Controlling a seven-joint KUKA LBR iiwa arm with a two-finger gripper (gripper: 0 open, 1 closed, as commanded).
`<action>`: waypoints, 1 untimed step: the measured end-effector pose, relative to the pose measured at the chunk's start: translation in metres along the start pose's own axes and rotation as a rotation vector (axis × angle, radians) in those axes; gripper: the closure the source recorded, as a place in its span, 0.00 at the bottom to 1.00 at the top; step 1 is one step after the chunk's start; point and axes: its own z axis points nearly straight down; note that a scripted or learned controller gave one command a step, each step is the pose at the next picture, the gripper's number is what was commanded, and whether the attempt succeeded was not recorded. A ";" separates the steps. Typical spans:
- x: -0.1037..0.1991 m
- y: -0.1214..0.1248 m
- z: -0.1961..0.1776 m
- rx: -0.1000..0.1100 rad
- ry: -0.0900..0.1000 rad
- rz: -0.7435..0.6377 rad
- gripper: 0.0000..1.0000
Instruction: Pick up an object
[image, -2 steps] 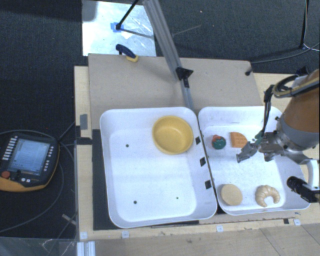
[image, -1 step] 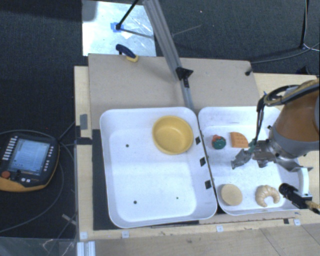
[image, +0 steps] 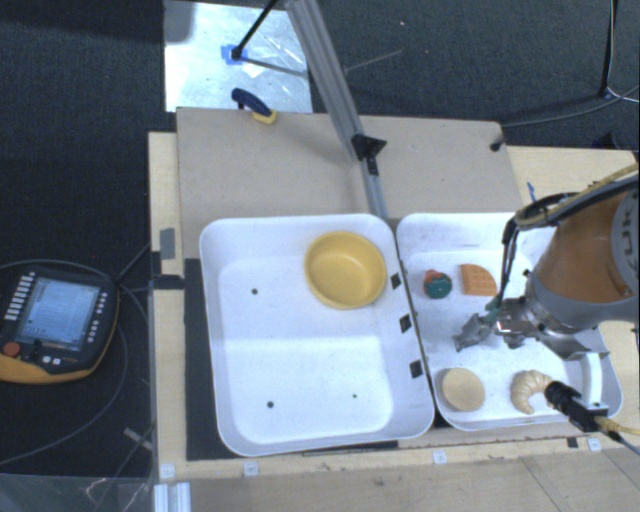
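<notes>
Dark carpet surrounds the bench (image: 440, 160), with a teach pendant (image: 55, 322) lying at the far left of the frame. Next comes the left bin (image: 300, 400), holding a yellow bowl (image: 345, 270) against its upper right edge, with wide bare floor below. Rightward, the right bin (image: 440, 228) holds a green-and-red ball (image: 437, 285), an orange wedge (image: 478, 280), a round biscuit (image: 462, 389) and a croissant (image: 527, 390) near its lower rim. Over its centre hangs the gripper (image: 478, 330), fingers spread apart, clamping nothing.
</notes>
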 end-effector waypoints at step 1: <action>0.000 -0.001 0.036 -0.001 0.000 -0.001 0.00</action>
